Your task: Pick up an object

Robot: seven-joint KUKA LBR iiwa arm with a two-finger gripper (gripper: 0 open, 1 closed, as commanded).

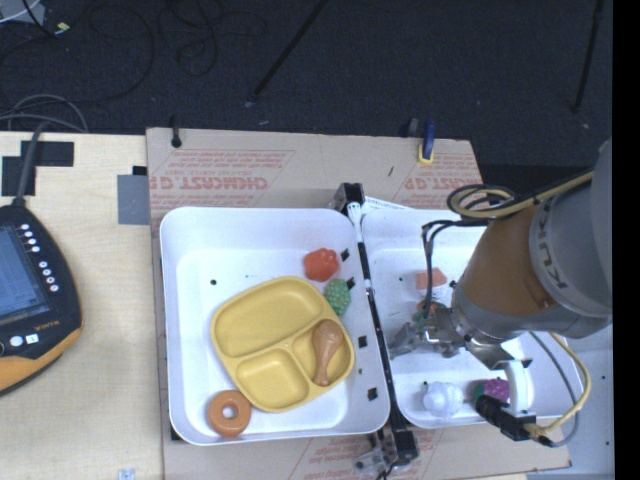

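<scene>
The big grey arm (545, 258) with its orange band comes in from the right and reaches down into the right white bin (400, 258). The claw (425, 330) is low in that bin, close to the wall between the two bins. I cannot tell if the claw is open or closed, or if it has hold of anything, because the arm covers much of it.

Just above the claw lies a small orange-red thing (431, 279). Below the claw, near the bin's front edge, sits a white toy (440, 399). Beside that, a bit further right, is a little purple thing (496, 389).

To the left of the claw, past the wall, is the left white bin (190, 298). It holds a yellow tray (262, 330) with a brown chicken leg (325, 348) lying on it. A red toy (321, 264) and a green toy (338, 295) sit by the tray's top corner, and an orange donut (229, 413) lies below the tray. Far to the left, on the desk (90, 388), rests a dark screen box (30, 293) with an orange edge.
</scene>
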